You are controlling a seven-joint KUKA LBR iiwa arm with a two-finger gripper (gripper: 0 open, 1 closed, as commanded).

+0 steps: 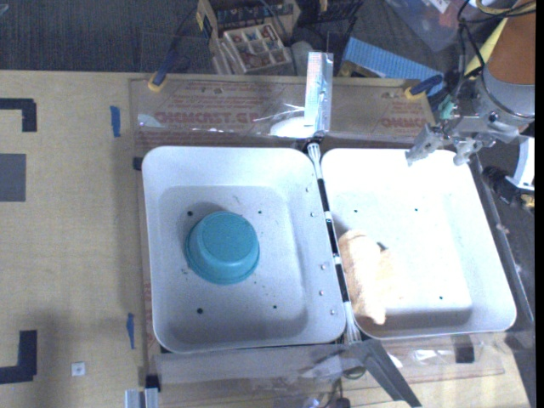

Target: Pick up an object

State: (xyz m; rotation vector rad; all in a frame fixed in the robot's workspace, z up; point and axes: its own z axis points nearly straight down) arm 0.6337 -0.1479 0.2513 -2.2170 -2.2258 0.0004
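While the pincer (444, 144) hovers over the right bin's (476, 313) far right corner, whether released or clenched I cannot tell, the nearest thing, a tan bread-like lump (367, 274), lies down-left against that bin's left wall, long axis near-to-far; lettering beyond the bins is unreadable.

Only lettering I can spot is faint reddish print on the clear panel (223, 116) right behind the left bin (161, 185); too washed out to actually read; same on the stretch behind the right bin (493, 304).
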